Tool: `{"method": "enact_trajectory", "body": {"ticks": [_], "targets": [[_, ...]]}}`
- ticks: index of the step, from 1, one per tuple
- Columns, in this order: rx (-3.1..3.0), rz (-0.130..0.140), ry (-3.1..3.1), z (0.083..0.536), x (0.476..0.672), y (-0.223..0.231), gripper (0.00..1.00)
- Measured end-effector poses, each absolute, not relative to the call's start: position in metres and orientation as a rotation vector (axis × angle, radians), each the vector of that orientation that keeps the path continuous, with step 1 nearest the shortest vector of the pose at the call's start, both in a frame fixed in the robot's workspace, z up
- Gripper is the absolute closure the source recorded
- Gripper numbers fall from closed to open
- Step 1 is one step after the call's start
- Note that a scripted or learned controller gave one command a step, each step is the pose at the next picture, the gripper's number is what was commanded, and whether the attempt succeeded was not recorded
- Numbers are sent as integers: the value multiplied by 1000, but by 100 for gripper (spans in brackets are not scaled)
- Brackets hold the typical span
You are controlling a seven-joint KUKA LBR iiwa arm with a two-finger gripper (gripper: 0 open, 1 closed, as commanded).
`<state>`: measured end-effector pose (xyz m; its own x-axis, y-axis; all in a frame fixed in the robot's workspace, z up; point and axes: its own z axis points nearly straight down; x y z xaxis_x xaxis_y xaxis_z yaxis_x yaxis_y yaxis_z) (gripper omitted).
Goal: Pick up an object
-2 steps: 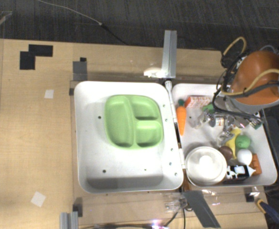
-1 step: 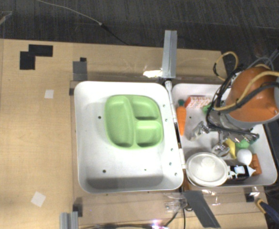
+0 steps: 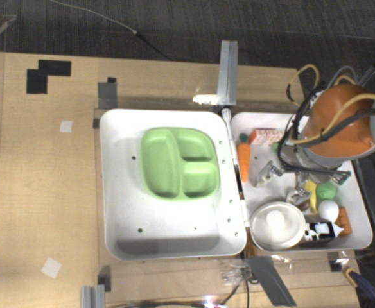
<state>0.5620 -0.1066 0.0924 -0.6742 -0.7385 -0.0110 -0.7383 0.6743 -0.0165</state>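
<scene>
The right bin (image 3: 366,236) holds several small objects. An orange carrot (image 3: 243,159) lies along its left wall, with a red and white box (image 3: 265,136) behind it. A white bowl (image 3: 277,225) sits at the front. Beside the bowl are a yellow piece (image 3: 311,196), a green ball (image 3: 327,190), a white egg (image 3: 329,210) and a black and white item (image 3: 319,231). My gripper (image 3: 290,181) hangs low over the middle of this bin, under the orange band (image 3: 338,128), between the carrot and the yellow piece. The wrist hides what lies right below it.
The left bin (image 3: 120,223) holds a green divided tray (image 3: 178,162). A metal post (image 3: 228,76) stands behind the wall between the bins. Cables (image 3: 306,82) loop above the wrist. Wooden bench spreads out to the left.
</scene>
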Motion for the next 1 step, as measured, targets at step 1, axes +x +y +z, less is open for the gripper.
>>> {"method": "enact_trajectory", "body": {"ticks": [1], "targets": [[-1086, -22, 2923, 94, 505, -108, 0]]}}
